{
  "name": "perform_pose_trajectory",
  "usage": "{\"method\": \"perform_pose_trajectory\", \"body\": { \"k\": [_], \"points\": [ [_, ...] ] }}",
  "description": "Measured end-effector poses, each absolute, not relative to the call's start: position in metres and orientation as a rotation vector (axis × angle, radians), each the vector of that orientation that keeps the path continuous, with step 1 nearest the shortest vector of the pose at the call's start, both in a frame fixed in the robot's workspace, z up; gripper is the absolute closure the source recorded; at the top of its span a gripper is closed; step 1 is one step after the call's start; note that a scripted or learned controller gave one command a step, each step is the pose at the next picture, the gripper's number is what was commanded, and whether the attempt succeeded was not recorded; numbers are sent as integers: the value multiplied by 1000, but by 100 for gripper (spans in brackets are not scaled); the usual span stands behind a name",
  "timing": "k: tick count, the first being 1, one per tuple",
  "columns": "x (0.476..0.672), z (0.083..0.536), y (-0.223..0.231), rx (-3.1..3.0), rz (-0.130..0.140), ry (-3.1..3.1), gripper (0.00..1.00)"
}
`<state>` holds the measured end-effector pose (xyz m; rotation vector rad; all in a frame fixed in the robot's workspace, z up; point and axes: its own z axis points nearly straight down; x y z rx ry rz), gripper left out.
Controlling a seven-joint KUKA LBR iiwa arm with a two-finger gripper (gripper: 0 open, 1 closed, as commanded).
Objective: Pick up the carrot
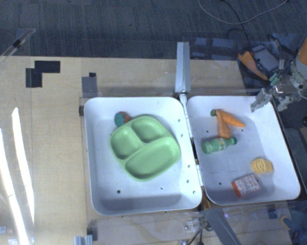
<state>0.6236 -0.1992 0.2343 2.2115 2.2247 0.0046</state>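
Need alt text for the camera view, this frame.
The carrot lies untouched in the right bin beside a green bottle; the gripper hovers at that bin's far right corner. The left bin holds a green divided plate.

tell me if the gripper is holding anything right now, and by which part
Nothing is held. The gripper sits at the right bin's far right edge, apart from the carrot, which lies untouched in that bin.

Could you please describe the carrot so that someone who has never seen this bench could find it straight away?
Of the two white bins, look in the right bin, in its far half. The carrot lies there pointing right, just above a green bottle lying on its side. It is the tapered orange piece with a small green tip at its left end, crossing a second orange piece that runs down towards the bottle.
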Motion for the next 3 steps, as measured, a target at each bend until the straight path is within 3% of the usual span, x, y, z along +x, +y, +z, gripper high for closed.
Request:
{"method": "perform_pose_trajectory", "body": {
  "k": [1, 2, 3],
  "points": [
    [636, 97, -171, 1626, 6, 2678, 0],
    [637, 109, -170, 1623, 9, 2675, 100],
    [671, 192, -116, 1346, 6, 2828, 100]
  ]
}}
